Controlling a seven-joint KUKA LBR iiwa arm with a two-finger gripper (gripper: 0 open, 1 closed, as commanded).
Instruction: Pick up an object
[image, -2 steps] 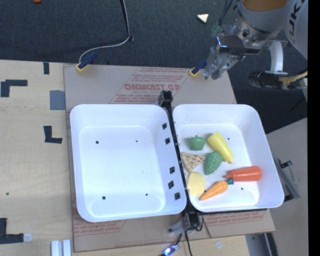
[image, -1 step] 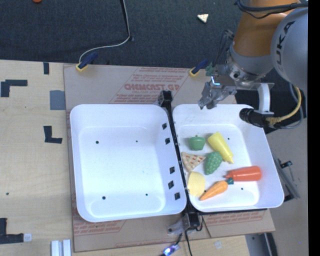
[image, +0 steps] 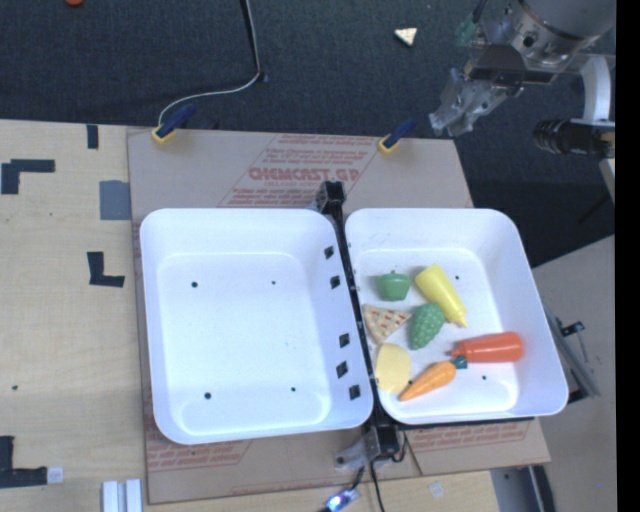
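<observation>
Your gripper (image: 455, 112) hangs high at the far right, beyond the far edge of the bench and well apart from both bins; from this slant you cannot tell how it is set, and nothing is seen held in it.

You have 7 candidates, all in the right bin (image: 500, 232) and all bunched toward its near left side. A green pepper (image: 394, 286) sits farthest back, just beside a yellow corn cob (image: 441, 294). Nearer lie a pizza slice (image: 385, 322) and a bumpy green piece (image: 427, 325), which look to be touching. Nearest are a pale yellow piece (image: 393, 367), a carrot (image: 432, 379) and a red-orange piece (image: 489, 348); the carrot's leafy end meets the red-orange piece.

Crowding is your main risk. If you descend into the middle of the cluster, a finger may land on a neighbour instead of straddling 1 toy, pushing things aside and closing on nothing. The pizza slice and pale yellow piece lie hard against the divider (image: 345, 300), so a finger could strike that wall. Smooth, rounded, tapered shapes like the carrot or corn may squirt out under a squeeze. The red-orange piece, with open floor on its right, looks the safest target.

The left bin (image: 170, 240) offers nothing to grasp.
</observation>
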